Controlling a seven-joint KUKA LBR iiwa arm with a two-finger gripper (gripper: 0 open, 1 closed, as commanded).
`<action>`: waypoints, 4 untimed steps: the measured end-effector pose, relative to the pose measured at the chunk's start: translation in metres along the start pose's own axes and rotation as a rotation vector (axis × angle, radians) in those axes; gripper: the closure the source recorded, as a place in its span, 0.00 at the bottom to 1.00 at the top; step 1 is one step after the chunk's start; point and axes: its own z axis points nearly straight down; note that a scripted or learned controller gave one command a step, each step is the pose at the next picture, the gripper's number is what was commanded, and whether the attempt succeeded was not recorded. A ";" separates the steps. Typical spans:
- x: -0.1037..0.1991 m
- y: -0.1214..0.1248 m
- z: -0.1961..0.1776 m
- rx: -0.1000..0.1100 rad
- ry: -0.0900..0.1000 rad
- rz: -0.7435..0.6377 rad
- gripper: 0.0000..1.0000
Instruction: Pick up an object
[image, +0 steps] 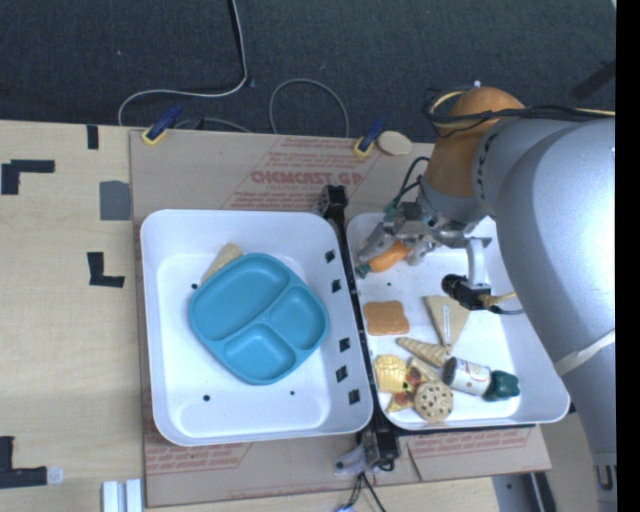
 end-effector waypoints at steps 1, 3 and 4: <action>0.001 0.000 0.000 0.000 -0.003 0.001 0.00; 0.002 -0.001 0.000 0.002 -0.003 0.001 0.00; 0.002 -0.001 0.000 0.002 -0.003 0.000 0.00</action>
